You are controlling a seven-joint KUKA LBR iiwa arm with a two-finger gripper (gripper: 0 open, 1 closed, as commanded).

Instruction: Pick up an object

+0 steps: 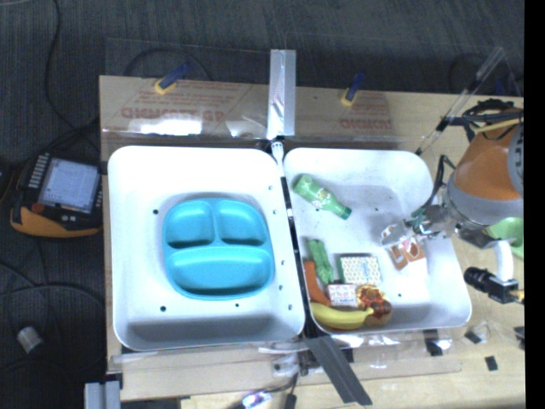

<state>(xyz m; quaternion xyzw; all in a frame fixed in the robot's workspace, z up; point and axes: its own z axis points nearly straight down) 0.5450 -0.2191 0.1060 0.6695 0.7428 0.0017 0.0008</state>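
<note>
Reaching in from three o'clock, the gripper hangs low over the right bin; whether it is apart or together cannot be told. A small orange-and-white packet lies just at its six o'clock, apparently not held. Banana, green bottle and cartons crowd seven o'clock. Best bet: settle squarely over the lone packet before clamping.

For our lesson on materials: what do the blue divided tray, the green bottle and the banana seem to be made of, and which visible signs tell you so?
Blue divided tray: probably moulded plastic, one even colour, smooth rounded compartments, soft sheen.
Green bottle: likely plastic, slightly see-through green with pale highlights; too small to be sure.
Banana: could be real or a toy; evenly yellow, smooth skin, and the picture leaves it open.
</note>
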